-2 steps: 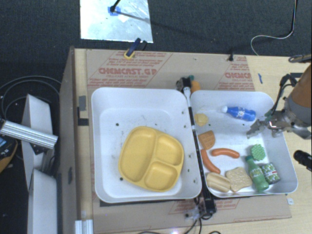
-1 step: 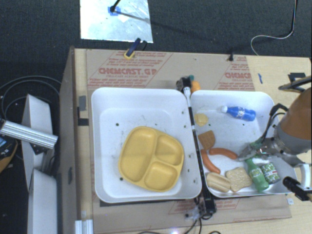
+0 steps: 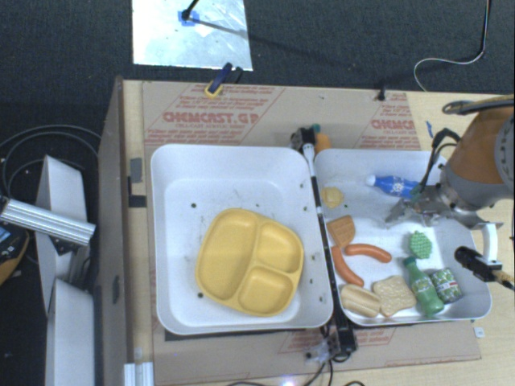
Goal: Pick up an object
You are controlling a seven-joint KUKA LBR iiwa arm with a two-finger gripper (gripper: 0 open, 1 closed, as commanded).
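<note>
Grey arm with orange band (image 3: 483,155) is cut off by the right edge — only the wrist end shows. Its grey two-finger gripper (image 3: 414,209) is too small and blurred to read. Blue plastic bottle (image 3: 394,186) — far end hidden behind the wrist.

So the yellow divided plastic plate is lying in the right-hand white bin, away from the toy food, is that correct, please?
Not quite: the yellow divided plastic plate lies in the left-hand white bin, as the camera view shows. It is indeed away from the toy food, which sits in the right-hand white bin.
</note>
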